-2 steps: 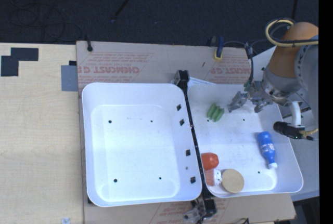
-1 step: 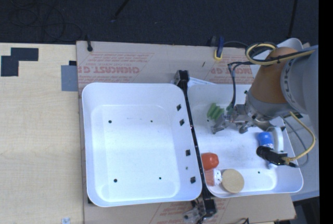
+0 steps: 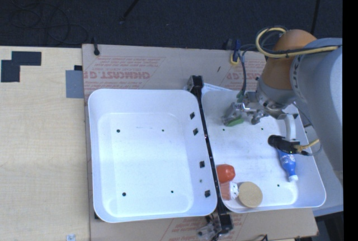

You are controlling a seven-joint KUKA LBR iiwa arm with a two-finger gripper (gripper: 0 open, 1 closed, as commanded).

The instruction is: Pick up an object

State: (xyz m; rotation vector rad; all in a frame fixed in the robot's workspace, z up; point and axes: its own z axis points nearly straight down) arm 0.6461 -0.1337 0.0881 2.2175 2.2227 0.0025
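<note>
Reading "CHEMCRZT" on cardboard, inverted | gripper over right bin | finger state: cannot tell

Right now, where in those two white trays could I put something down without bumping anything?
The left bin shows open white floor from wall to wall. In the right bin, a free patch lies mid-floor, bordered by the claw above, the blue tube to the right and the red object and tan disc below. That near corner is crowded.

The cardboard sheet beneath the bins bears upside-down red lettering reading "CHEMCRAFT".
</note>
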